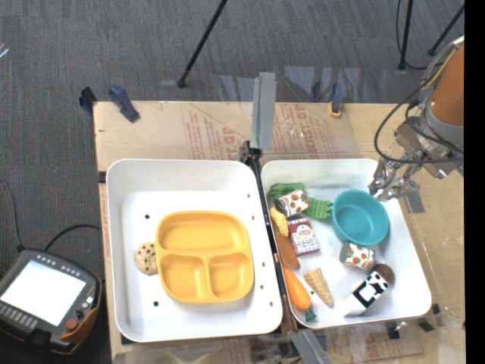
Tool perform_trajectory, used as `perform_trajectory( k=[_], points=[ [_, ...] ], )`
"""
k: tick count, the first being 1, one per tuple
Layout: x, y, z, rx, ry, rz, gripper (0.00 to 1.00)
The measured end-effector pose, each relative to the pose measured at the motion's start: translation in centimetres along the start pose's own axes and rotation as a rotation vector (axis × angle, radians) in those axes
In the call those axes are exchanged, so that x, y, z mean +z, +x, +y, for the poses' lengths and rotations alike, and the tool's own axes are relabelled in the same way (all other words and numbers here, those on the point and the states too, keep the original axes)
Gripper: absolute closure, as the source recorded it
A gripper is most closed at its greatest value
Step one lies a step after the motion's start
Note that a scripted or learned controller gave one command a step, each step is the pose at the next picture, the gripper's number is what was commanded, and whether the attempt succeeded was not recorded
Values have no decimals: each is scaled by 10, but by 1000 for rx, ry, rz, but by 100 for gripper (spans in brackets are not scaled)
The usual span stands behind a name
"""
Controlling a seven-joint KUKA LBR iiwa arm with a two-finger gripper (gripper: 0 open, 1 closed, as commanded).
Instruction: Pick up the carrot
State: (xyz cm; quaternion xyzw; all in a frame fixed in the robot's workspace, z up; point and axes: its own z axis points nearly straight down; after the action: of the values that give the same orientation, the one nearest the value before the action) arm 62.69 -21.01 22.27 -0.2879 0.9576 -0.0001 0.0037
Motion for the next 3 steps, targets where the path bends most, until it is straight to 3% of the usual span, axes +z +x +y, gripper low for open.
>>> perform_trajectory(
  k=[2, 3],
  points=[
    [-3, 115, 78, -570, -9, 5, 100],
    [-28, 125, 82, -1030, -9, 0, 100]
  ],
)
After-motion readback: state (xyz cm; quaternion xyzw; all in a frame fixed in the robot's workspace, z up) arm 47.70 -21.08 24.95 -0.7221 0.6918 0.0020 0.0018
